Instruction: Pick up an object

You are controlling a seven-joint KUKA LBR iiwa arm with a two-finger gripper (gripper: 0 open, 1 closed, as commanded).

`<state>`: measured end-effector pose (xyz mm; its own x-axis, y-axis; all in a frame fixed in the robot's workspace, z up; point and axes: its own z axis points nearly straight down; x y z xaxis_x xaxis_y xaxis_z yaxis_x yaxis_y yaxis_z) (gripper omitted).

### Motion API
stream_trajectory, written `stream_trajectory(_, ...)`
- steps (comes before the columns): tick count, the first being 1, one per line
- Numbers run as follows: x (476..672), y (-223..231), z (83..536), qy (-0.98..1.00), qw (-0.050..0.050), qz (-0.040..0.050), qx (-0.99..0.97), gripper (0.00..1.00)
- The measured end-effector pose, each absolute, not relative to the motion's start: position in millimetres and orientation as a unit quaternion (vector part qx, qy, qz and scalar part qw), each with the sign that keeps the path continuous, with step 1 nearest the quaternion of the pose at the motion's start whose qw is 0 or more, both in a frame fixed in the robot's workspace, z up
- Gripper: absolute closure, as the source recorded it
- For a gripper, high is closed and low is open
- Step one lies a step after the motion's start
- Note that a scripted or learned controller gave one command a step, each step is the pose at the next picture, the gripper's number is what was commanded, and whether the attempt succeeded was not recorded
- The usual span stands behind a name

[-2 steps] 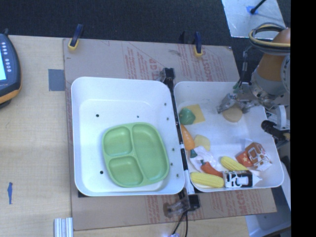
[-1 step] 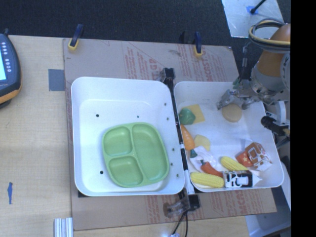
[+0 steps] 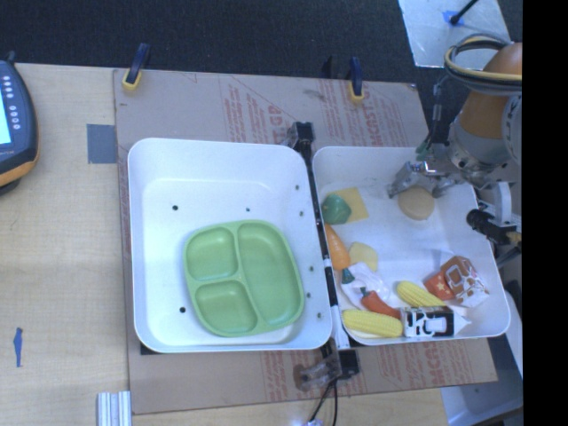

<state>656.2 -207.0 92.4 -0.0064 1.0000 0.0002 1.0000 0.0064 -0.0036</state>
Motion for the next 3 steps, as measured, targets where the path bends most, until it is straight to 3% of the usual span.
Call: stream_trajectory(3, 656.5, -204.5, 92.4, -0.708, 0.000, 0.0011, -0.706, 0.00)
